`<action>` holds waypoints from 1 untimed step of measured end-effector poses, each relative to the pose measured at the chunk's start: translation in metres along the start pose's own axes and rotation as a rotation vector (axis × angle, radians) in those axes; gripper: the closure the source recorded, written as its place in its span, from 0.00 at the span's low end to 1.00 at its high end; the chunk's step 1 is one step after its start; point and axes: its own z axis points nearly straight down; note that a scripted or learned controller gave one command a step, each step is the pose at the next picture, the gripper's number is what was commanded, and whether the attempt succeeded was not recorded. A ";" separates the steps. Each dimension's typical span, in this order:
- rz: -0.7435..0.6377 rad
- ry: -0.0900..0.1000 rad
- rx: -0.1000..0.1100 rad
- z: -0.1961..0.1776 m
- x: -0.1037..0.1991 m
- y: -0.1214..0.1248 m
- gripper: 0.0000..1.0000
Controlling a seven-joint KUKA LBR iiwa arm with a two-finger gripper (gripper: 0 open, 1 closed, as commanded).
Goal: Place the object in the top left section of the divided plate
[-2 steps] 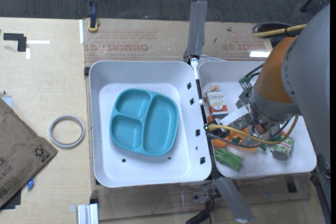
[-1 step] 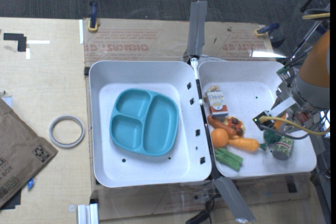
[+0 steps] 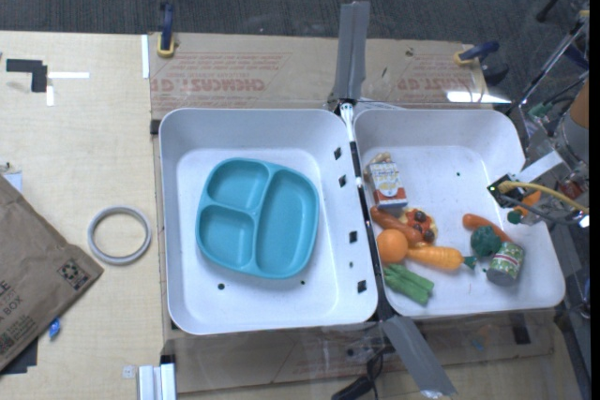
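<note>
Step in hand: pick not yet made. My claw [image 3: 525,200] sits at the right rim of the right bin [image 3: 441,131]; I cannot tell its state. Toy foods lie lower centre of that bin: orange [image 3: 392,245], carrot [image 3: 437,257], small can [image 3: 504,262]. Blue divided plate [image 3: 258,218] in the left bin, all sections bare. Next: choose one item, descend, grip, carry to the plate's upper-left section [image 3: 234,184].

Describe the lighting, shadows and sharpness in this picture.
Camera view: even, soft light; the white bins look bright without harsh glare; the blue plate casts just a faint shadow; the toy food is sharp enough to tell apart, while the arm parts at the right edge look cluttered and hard to read.
</note>
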 end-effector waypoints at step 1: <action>0.059 0.000 0.001 -0.009 -0.002 -0.010 1.00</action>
